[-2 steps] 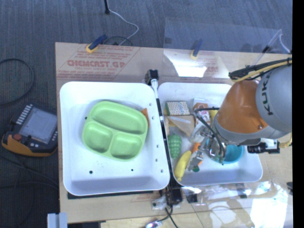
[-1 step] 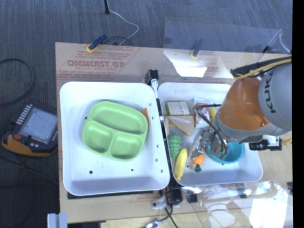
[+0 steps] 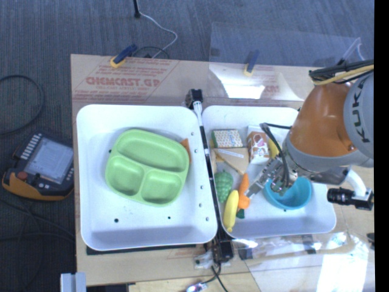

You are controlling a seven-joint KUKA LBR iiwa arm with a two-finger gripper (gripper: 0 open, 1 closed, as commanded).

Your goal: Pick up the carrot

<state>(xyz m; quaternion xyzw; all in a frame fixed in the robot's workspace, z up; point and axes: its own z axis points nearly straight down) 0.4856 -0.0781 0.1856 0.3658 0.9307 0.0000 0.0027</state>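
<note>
The gripper [image 3: 265, 183] sits right of centre in the lower half of the frame, its metal fingers reaching left and down from under the orange-banded arm [image 3: 322, 126]; whether those fingers are parted or pressed together cannot be told from this slanted look, and nothing shows clamped between them. Just left of the fingertips lies the carrot [image 3: 244, 188], a small orange taper in the right bin [image 3: 316, 224], its thin end pointing toward the upper frame and its thick end down beside a yellow banana-like piece [image 3: 231, 207] that lies almost against it. It looks like a toy: probably light, rigid and smooth-skinned, so it should lift without effort but may squirt out of a pinch taken on the sloping tip. A grip across the thicker middle, with the fingers closing across its width, seems the safer hold, though the yellow piece and the green bumpy vegetable [image 3: 223, 183] on its left leave little room on that side. Just right of the gripper a blue bowl [image 3: 292, 194] rests under the wrist. Farther up the same bin stand a small box [image 3: 227, 139] and a carton [image 3: 258, 146]. In the left bin [image 3: 91, 163] a green divided plate [image 3: 148, 165] lies flat, well apart from the carrot. Beyond both bins, toward the top of the frame, the brown board [image 3: 121, 81] carries a blue and yellow clip [image 3: 123, 55].
</note>
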